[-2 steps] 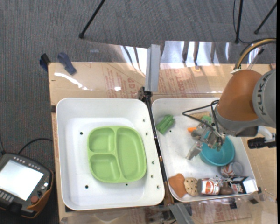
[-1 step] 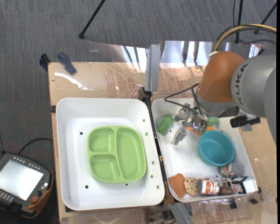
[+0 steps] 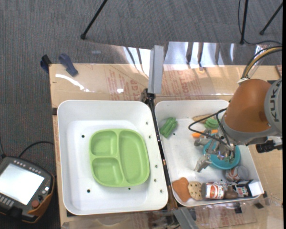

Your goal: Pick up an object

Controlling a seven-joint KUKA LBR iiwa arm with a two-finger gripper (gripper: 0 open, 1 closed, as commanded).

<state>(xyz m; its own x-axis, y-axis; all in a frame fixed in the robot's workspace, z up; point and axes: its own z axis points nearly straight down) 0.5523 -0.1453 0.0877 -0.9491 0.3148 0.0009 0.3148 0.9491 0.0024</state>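
My gripper (image 3: 213, 155) hangs low in the right bin (image 3: 181, 156), over the rim of a teal round dish (image 3: 225, 162). Nothing shows as held in it. A green ridged toy vegetable (image 3: 169, 126) lies at the bin's far left. A small orange piece (image 3: 196, 135) and a green round piece (image 3: 211, 123) lie just beyond the gripper. Along the near wall sit a brown bread-like piece (image 3: 181, 188), a dotted cracker (image 3: 195, 190), a small can on its side (image 3: 213, 191) and a dark packet (image 3: 241, 190). The arm hides part of the bin's right side.
The left bin (image 3: 71, 128) holds a light green divided plate (image 3: 119, 157). A grey upright post (image 3: 156, 75) stands behind the gap between the bins. A handheld control pendant (image 3: 19, 185) lies on the floor at lower left.
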